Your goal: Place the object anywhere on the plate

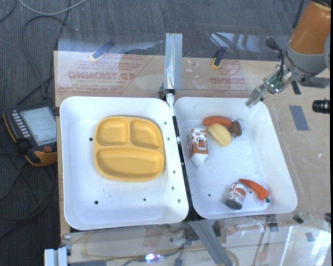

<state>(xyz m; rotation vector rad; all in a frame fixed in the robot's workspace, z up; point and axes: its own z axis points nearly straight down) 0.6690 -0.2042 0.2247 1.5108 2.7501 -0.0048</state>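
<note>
Camera view: yellow three-compartment plate (129, 148) sits bare; gripper (256, 98) state unclear, perhaps closed.

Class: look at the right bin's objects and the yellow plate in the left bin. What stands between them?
Only the two bins' adjoining raised rims lie between the yellow plate and the objects; the carton lies nearest.

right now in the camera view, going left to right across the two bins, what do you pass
yellow divided plastic plate → small white and brown carton → pale yellow potato-shaped toy → small red and white can → orange and red carrot-shaped toy
</note>
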